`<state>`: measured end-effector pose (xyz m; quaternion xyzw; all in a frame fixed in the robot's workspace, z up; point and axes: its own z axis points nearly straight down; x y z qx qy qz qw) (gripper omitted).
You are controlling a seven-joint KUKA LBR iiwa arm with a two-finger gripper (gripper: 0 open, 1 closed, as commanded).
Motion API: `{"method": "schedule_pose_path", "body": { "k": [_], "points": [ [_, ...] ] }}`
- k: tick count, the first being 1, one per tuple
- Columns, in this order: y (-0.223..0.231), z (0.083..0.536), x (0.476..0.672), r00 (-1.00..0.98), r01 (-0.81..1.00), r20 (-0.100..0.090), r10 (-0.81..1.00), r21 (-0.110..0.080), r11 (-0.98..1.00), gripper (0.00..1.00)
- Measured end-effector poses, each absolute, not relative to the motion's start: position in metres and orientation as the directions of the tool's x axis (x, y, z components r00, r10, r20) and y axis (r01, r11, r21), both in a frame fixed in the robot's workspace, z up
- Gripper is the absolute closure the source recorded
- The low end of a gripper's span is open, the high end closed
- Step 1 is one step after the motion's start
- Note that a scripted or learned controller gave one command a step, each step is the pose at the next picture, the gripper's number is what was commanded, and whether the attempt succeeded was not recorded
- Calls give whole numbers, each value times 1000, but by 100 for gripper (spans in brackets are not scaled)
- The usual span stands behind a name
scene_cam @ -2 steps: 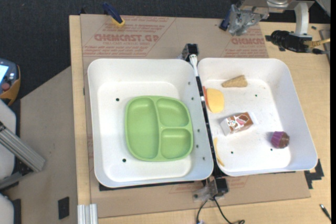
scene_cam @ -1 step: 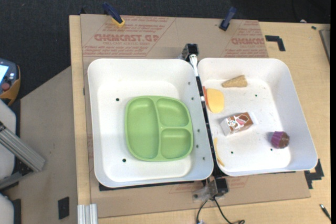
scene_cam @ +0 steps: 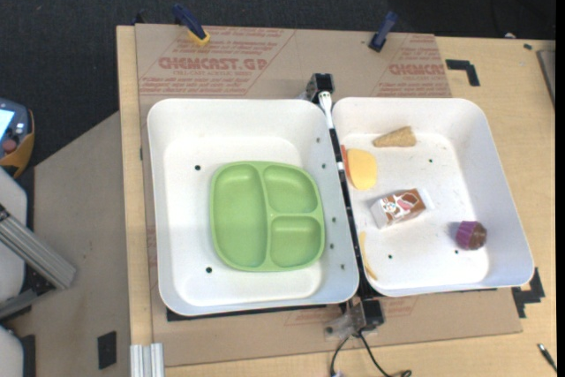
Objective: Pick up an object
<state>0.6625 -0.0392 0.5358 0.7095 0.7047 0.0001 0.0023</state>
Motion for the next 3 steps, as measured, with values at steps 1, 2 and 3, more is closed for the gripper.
{"method": "schedule_pose_path", "body": {
  "k": [1, 2, 3],
  "points": [
    [-159, 535, 665, 13, 1000, -6, 1000, 4, -13, 100],
    [-229, 535, 666, 7, 1000, -5, 1000, 4, -7, 100],
    [-108, 536, 667, -9, 1000, 2, 1000, 0, 9, 100]
  ]
}}
